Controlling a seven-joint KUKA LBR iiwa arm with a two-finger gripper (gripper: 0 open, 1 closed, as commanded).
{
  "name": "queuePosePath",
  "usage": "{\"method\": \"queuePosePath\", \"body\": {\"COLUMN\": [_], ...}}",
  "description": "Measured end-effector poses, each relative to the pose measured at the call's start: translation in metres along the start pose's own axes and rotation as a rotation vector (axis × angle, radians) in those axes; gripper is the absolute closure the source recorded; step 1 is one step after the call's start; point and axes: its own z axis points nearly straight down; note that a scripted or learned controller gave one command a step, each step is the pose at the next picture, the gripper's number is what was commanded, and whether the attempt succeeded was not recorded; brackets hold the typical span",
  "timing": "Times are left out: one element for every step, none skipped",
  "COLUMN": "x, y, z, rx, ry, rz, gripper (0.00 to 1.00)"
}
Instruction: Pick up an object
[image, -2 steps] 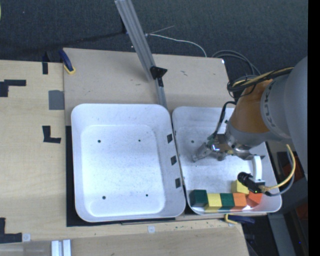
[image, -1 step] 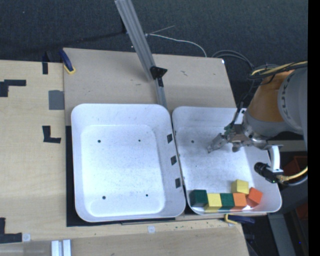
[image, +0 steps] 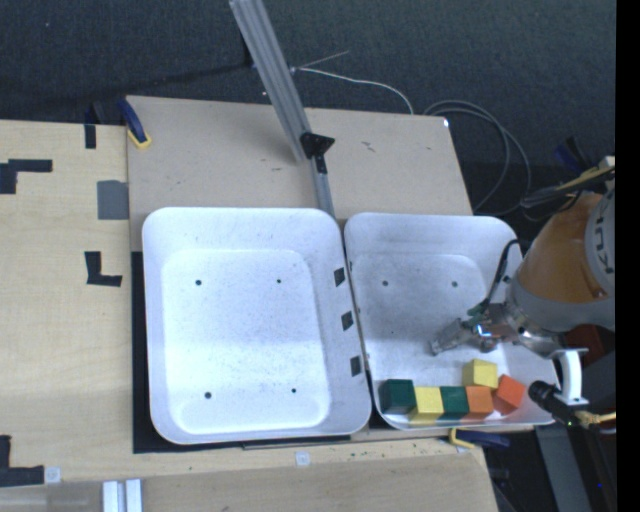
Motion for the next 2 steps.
{"method": "queuePosePath", "body": {"x": [0.0031, 0.0031], "y": [0.0033, 0.0032], "z": [-0.0109, -0.0104], "rx": [-0.005, -0.005], "ry": [0.001, 0.002], "rz": [-0.006, -0.005], "gripper": [1.0, 0.0]}}
